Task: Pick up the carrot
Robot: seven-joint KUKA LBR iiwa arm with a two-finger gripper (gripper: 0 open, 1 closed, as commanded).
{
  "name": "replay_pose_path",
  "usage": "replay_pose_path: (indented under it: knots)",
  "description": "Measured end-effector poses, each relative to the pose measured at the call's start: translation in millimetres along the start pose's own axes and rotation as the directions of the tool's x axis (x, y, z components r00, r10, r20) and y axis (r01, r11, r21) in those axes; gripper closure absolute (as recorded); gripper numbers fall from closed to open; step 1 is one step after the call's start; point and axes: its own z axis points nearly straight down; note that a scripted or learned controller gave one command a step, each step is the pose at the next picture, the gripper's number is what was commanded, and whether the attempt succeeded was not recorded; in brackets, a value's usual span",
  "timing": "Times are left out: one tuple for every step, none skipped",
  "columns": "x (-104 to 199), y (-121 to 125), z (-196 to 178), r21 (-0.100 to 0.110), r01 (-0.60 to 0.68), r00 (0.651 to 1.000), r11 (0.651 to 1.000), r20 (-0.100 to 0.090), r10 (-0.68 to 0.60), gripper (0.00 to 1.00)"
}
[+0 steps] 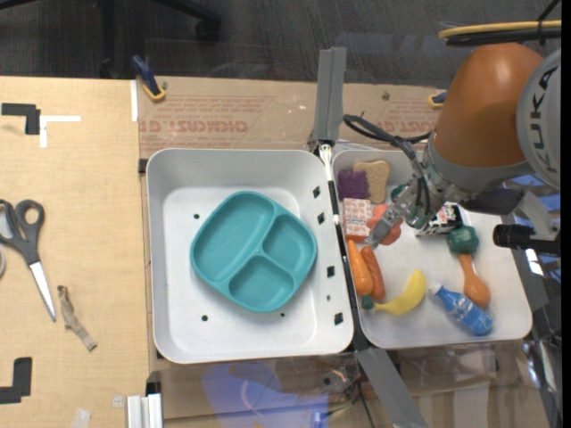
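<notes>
Banana (403, 296) low in right bin | carrot (360, 270) lengthwise top-to-bottom | claw (389, 227) above, grip unclear

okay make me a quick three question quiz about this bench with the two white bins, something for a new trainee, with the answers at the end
1. True or false: the teal divided plate lies in the right bin.
2. Which item touches the carrot's lower end? A) scissors B) banana C) blue bottle
3. Fill in: the gripper hangs over the ____ bin.

Key
1. False; it lies in the left bin.
2. B.
3. Right; it is above the carrot's upper end, with nothing visibly held.
</notes>
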Motion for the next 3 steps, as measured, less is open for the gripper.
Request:
replay_pose_path:
  knots:
    - [-10,-47,-123,0.0,0.414,0.91,0.91,0.002,-0.414,1.0]
    - [-30,-101,43,0.0,0.495,0.869,0.869,-0.001,-0.495,1.0]
    - [-31,-100,34,0.0,0.496,0.868,0.868,0.001,-0.496,1.0]
